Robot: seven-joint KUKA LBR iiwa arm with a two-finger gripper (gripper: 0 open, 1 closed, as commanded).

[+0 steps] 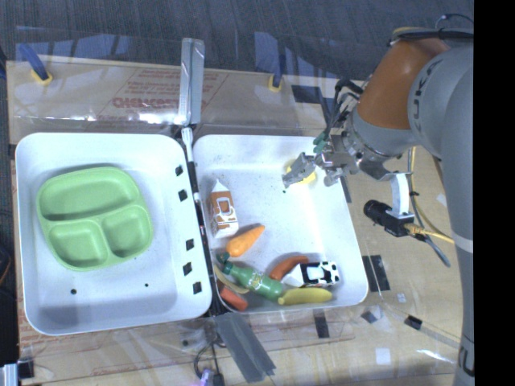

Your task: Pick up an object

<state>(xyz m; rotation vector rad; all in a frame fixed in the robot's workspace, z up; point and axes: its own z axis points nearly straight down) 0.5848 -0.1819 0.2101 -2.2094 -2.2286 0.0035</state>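
Claw (304, 170) sits over the right bin (265, 153), near its far right corner, wrist canted so the tip points toward the bin's far edge. Something small and yellowish shows at the tip, but can't tell whether it's pinched between the fingers or just lying under them, so claw state: cannot tell. My read: it's high in the bin because the pickable stuff is clustered elsewhere, along the near edge and left wall. Small carton (222, 207), printed card, boxy, lies against the left wall. Beside it an orange carrot (245, 240), tapered, smooth plastic look. Near edge pile: green bottle (254, 281) lying flat, glossy; yellow banana (305, 296), curved, right at the near rim; an orange-red sausage-shaped piece (287, 264) touching a black-and-white toy (320, 273); a red piece (233, 298) tucked in the near left corner, partly hidden. Items overlap, so a clean grasp there looks harder than on the carrot. Left bin (96, 312) carries a green divided tray (95, 215), three compartments, matte moulded plastic, rounded corners. Both bins sit on the counter (386, 328), pale wood, tape marks.
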